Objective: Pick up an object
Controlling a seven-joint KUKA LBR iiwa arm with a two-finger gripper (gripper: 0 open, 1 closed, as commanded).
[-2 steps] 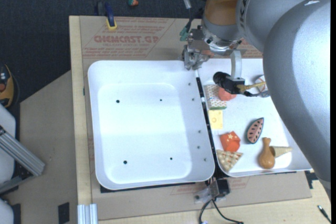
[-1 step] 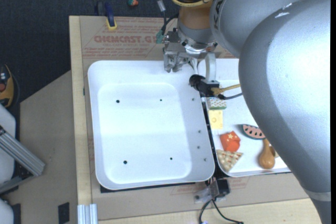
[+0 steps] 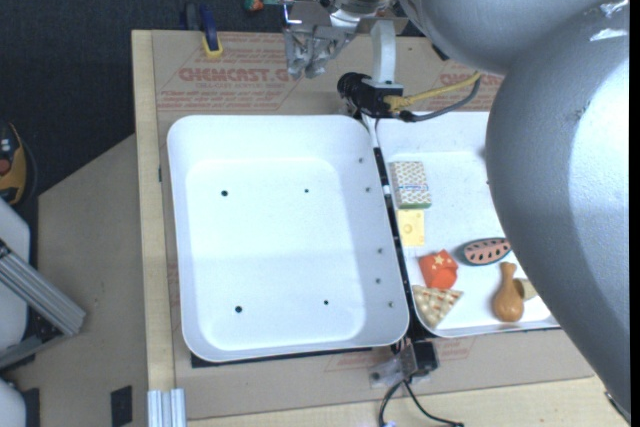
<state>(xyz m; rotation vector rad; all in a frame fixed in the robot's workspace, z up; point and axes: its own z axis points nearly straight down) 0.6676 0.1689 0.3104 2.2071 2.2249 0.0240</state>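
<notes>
A brown board (image 3: 160,215) with red lettering lies under two white bins. The left bin (image 3: 280,235) shows four small dark dots on its floor. A yellow and blue clamp (image 3: 209,30) sits at the board's far left corner. A black cable (image 3: 410,405) trails off the near edge.

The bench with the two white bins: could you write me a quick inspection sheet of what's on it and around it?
Surface: wooden bench bearing left bin and right bin side by side.
Job's things: in the right bin, a patterned block, yellow block, red piece, pizza-slice toy, dark oval toy, drumstick toy.
Clutter: blue and yellow clamp at the bench's far edge.
Grippers: pincer above the far bench edge, holding nothing visible.
Cables: yellow cable by the bins' far junction; black cable at the near edge.
Surroundings: dark floor; metal rail at left.
</notes>
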